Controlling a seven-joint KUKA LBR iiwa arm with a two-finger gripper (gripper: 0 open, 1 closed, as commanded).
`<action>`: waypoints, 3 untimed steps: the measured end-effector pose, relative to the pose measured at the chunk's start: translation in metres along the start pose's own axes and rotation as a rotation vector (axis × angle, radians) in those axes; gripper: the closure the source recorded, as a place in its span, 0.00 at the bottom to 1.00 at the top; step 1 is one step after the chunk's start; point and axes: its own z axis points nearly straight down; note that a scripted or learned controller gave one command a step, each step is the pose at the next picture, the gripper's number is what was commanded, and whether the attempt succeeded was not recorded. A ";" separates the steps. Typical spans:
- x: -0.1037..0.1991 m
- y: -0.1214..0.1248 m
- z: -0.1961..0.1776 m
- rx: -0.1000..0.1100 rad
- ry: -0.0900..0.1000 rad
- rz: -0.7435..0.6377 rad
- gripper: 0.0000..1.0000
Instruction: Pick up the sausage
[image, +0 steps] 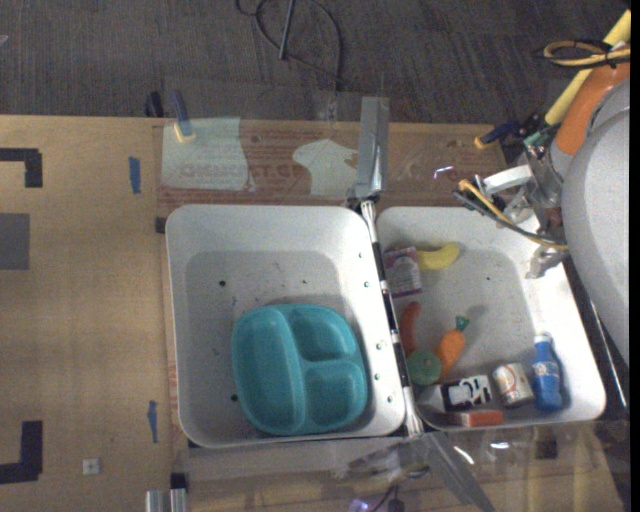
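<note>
Lying untouched against right bin's (590, 385) left wall — sausage (410, 325).

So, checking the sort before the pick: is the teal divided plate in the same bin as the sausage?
No, the teal plate lies in the left bin; the sausage lies in the right bin.

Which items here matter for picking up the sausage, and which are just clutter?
Job: sausage by the right bin's left wall.

Clutter: banana, carrot, green round toy, blue bottle, small can, teal divided plate in the left bin.
</note>
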 end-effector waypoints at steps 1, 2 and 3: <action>-0.007 -0.009 -0.025 0.002 -0.002 -0.041 0.00; 0.003 -0.069 0.067 -0.002 0.002 -0.256 0.00; -0.082 -0.032 0.076 -0.001 0.000 -0.086 0.00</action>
